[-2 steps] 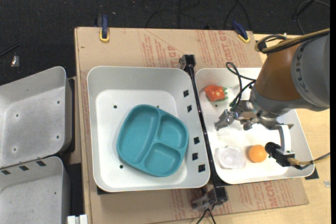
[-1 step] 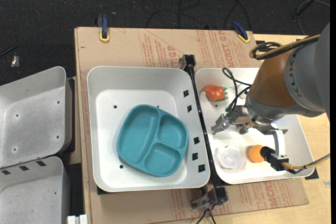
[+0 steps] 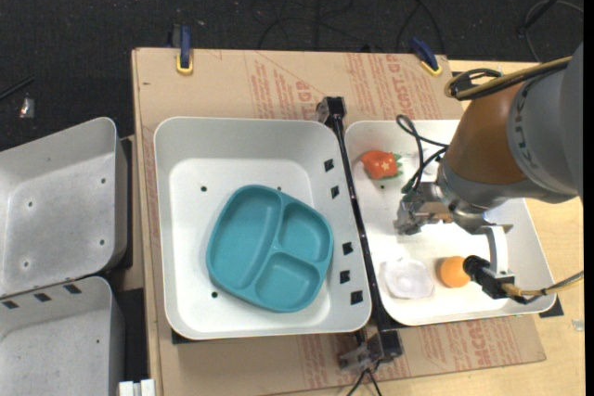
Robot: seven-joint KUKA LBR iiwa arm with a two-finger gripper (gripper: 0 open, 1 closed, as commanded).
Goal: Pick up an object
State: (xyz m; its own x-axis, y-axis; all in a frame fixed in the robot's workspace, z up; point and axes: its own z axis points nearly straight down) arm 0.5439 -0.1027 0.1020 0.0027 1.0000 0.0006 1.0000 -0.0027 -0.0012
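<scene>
While I hover the gripper (image 3: pixel 415 216) in the right bin (image 3: pixel 536 227), can't tell its fingers' state, strawberry (image 3: pixel 380 164) nearby, orange ball (image 3: pixel 452 272) below.

A red strawberry-like toy (image 3: pixel 380 164), an orange ball (image 3: pixel 452 272) and a clear cup (image 3: pixel 406 278) lie in the right bin (image 3: pixel 534 232).

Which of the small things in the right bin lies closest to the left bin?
The red strawberry-like toy at the far end of the right bin. The clear round piece and the orange ball sit at the near end, farther right.
</scene>
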